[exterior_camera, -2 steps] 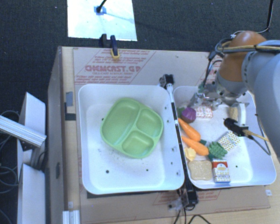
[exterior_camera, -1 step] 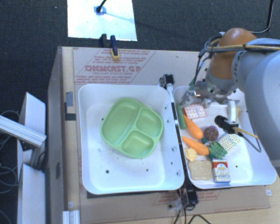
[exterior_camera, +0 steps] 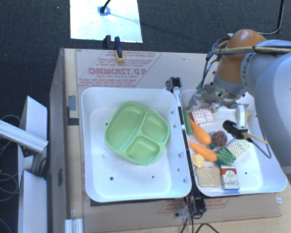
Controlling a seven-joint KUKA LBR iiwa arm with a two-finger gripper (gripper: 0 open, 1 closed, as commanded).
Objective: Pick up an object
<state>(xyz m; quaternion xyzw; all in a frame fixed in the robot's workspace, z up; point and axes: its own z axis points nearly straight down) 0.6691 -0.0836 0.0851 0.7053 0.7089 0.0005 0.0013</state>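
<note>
The right bin (exterior_camera: pixel 266 171) holds several toy foods: a red-and-white packet (exterior_camera: pixel 202 116), two carrots (exterior_camera: pixel 200 132) (exterior_camera: pixel 202 151), a brown ball (exterior_camera: pixel 219 138), a green piece (exterior_camera: pixel 226 156), a checkered packet (exterior_camera: pixel 239 148), a bread slice (exterior_camera: pixel 208 176) and a small red box (exterior_camera: pixel 229 178). My gripper (exterior_camera: pixel 199 102) hangs low over the far left corner of this bin, just above the red-and-white packet. I see nothing held in it. The grey arm and its orange band cover the bin's far right part.
The left bin (exterior_camera: pixel 94 178) holds a green divided plate (exterior_camera: pixel 137 132). A ridge (exterior_camera: pixel 183 140) between the bins runs close to the carrots. A small yellow piece (exterior_camera: pixel 198 160) lies beside the lower carrot. A white sheet (exterior_camera: pixel 105 13) lies on the floor beyond the bench.
</note>
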